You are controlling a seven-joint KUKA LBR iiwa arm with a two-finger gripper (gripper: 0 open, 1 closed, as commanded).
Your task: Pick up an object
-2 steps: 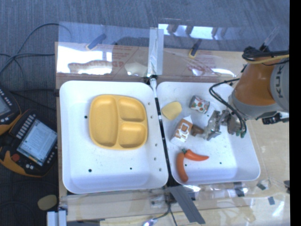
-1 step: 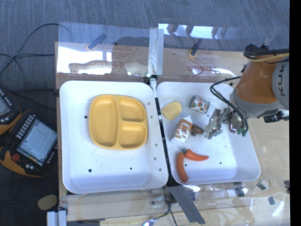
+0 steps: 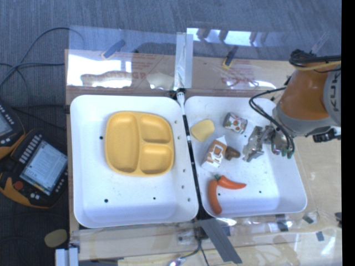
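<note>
Two shallow white bins side by side across the middle of the frame: left bin [image 3: 89, 204] and right bin [image 3: 288, 193], touching along a centre seam. Resting in the left bin, toward its upper middle, a yellow divided tray [image 3: 140, 143] with one long compartment on the left and two smaller ones on the right.

Scattered in the right bin: a pale yellow wedge [image 3: 202, 129] near the upper left corner, just beside the seam; a small white can with a red-and-green label [image 3: 235, 123] to the right of the wedge, lying tilted; a small carton with an orange-and-white print [image 3: 215, 153] below the wedge, with a small dark brown piece [image 3: 232, 153] touching its right side; lower down, an orange carrot [image 3: 231, 184] lying across, and a reddish sausage-shaped piece [image 3: 214, 196] standing lengthwise just beneath the carrot's left end.

Reaching in from the right edge, the grey arm with orange band [image 3: 307, 96], wrist angled down and left. Gripper [image 3: 253, 147] low over the right bin's middle, just right of the brown piece and carton, apart from the can. Fingers parted slightly, with nothing seen between them.

At the far left, outside the bins, a handheld control pendant [image 3: 33, 168] with dark cables trailing toward the upper left.
</note>
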